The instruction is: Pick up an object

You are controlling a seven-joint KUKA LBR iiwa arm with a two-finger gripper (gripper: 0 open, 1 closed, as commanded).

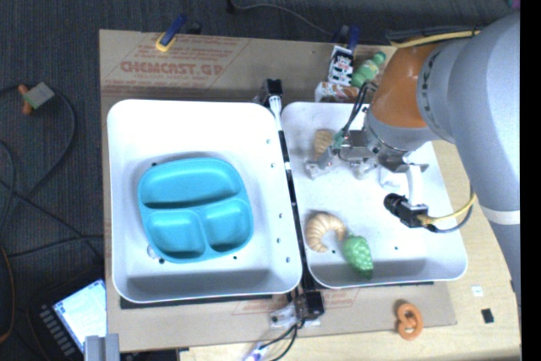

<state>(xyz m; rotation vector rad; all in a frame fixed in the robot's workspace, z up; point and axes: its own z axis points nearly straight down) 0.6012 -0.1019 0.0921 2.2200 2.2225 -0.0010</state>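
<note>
So, everything was laid out around the right bin (427, 254), a shallow white plastic one with rounded corners. Inside it, three pickable bits were spotted: a tan croissant-shaped toy (324, 230) at its near-left part, a bumpy green grape-like bunch (358, 254) touching that toy on its right, and a smaller tan ridged piece (324, 139) up by the bin's far-left corner. The gripper (340, 160) was parked low over the far-left part of the bin, just beside that small tan piece, and honestly whether it was open or closed couldn't be made out; nothing was clearly seen in its grasp. The arm (473, 97) was brought in over the bin's right side, a fat smooth grey body with a glossy orange band (399, 93) above the wrist, bent down over the bin's far half so that part of the bin was blocked from view. A black connector with a yellow cable (414, 212) was hung off the wrist over the bin's middle. Left of the bin, a second white bin (127, 182) was set side by side with it, with a blue divided tray (196, 207) in it. An orange ring (409, 319) was left just in front of the right bin on the brown board (169, 68).
</note>
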